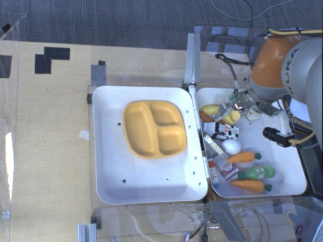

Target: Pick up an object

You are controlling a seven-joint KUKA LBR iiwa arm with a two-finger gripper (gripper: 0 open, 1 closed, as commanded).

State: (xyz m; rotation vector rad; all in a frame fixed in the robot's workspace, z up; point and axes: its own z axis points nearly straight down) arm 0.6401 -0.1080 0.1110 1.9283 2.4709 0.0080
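Observation:
The grey arm with its orange band (270,59) reaches in from the right over the back of the right bin (298,185). My gripper (236,105) hangs low at the bin's back, just above a yellow banana-like piece (231,117). Beside it lie a second yellow piece (211,109) and a reddish item (206,116). In front of these are a black-and-white packet (225,130), a white egg (231,146), two orange carrots (242,157) (250,185) and a green bottle (257,173). Nothing shows held in the gripper.
The left bin (108,185) holds a yellow divided plate (154,128). A metal divider (192,59) runs between the bins. A silvery wrapper (214,147) and a red packet (225,169) lie along the right bin's left wall. Cables trail behind the arm.

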